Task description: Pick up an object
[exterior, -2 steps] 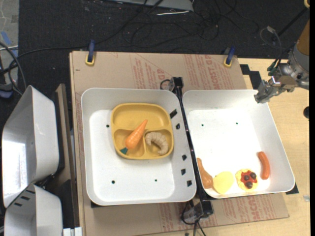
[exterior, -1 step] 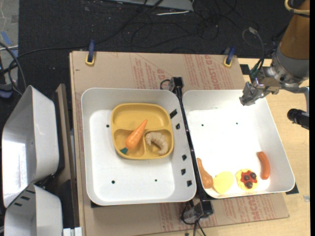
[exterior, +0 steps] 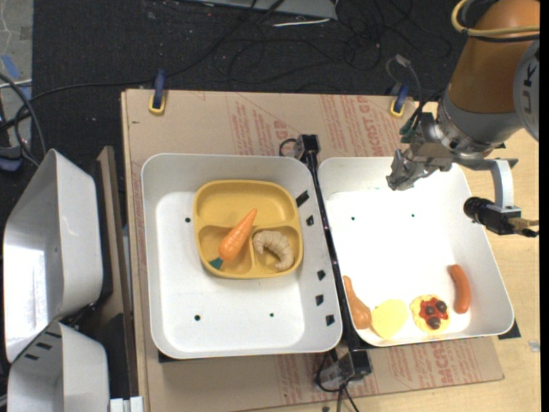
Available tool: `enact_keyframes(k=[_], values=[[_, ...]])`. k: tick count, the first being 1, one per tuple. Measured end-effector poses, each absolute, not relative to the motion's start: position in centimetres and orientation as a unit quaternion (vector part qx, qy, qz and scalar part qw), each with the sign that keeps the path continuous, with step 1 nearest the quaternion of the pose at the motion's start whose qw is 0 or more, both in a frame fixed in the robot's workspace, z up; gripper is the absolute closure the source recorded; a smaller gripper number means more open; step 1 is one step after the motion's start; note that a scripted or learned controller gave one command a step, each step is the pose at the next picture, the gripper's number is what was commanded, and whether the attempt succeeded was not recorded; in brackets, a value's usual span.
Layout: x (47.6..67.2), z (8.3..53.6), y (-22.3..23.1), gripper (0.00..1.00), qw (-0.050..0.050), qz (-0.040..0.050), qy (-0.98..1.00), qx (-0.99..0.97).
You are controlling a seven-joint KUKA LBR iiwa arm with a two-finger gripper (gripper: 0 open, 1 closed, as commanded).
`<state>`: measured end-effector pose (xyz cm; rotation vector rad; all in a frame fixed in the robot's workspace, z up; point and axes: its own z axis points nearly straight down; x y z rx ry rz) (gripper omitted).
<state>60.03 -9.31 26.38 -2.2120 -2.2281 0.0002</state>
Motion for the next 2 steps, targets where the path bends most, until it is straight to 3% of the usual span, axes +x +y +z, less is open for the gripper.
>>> enact_keyframes(k=[1, 2], values=[[59.7, 24.9, -3.8, 1.00, 0.001, 0.0004, -0.710, -0.705], [60.6, 25.0, 2.2, 1.00, 0.000, -0.0011, -0.710, -0.704]])
